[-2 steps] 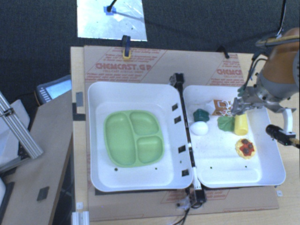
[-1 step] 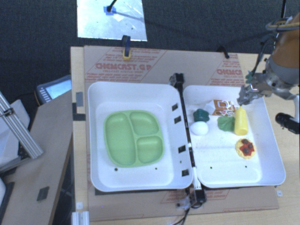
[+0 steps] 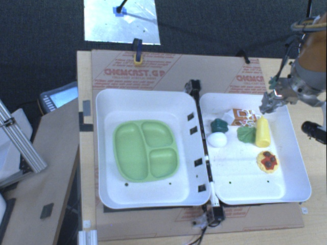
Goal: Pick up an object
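Hovering over the right bin [image 3: 294,152]'s far edge, the gripper [image 3: 267,106] hides its finger state; just below it lie a yellow cylinder [image 3: 262,131], green leaf toy [image 3: 247,134], white egg [image 3: 217,140]; the left bin [image 3: 107,106] holds a green divided tray [image 3: 145,150].

This is a robotics laboratory, not a home or a kitchen. The gripper [image 3: 267,105] belongs to an industrial arm [image 3: 309,65] with grey body and orange band. To the left of the gripper and a little below it, two white bins [image 3: 153,98] lie side by side on a cardboard sheet [image 3: 168,70] printed with "CHEMCAST", joined by black clips [image 3: 193,86]. Well to the left of the gripper, past the bins, an aluminium profile rail [image 3: 20,142] stands tilted. Up and far to the left of the gripper, a shiny metal plate [image 3: 121,14] lies on dark carpet floor [image 3: 36,34]. Just below the gripper are small toy foods, like a plastic toy pizza [image 3: 267,162].
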